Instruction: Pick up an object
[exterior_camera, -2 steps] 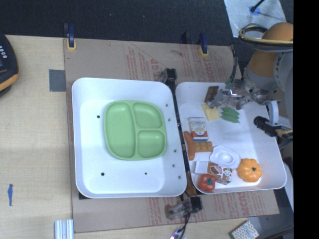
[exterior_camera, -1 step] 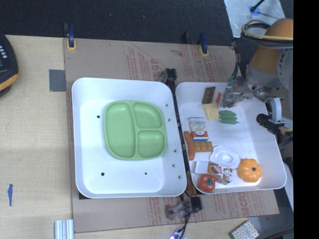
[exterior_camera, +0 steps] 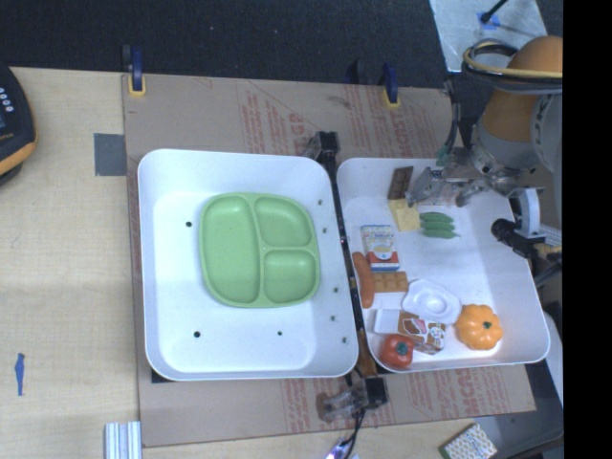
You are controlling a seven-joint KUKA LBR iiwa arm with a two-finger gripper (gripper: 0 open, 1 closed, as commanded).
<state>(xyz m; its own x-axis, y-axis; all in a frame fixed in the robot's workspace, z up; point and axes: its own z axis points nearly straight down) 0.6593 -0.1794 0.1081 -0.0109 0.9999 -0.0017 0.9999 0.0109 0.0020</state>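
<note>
My gripper (exterior_camera: 442, 193) hangs over the back part of the right bin (exterior_camera: 512, 275), its fingers spread open with nothing between them. Just in front of it lies a green pea pod (exterior_camera: 438, 224), beside a yellow cheese slice (exterior_camera: 405, 219). A brown chocolate bar (exterior_camera: 400, 182) lies to the gripper's left. Further forward are a small milk carton (exterior_camera: 379, 242), a hot dog (exterior_camera: 361, 277), a waffle (exterior_camera: 388, 282), a white fried egg (exterior_camera: 431, 304), an orange pumpkin (exterior_camera: 478, 326) and a red tomato (exterior_camera: 396, 352).
The left bin (exterior_camera: 167, 256) holds a green divided plate (exterior_camera: 258, 249). The grey arm with its orange band (exterior_camera: 521, 84) comes in at the upper right. A black device (exterior_camera: 11, 122) lies at the bench's left edge.
</note>
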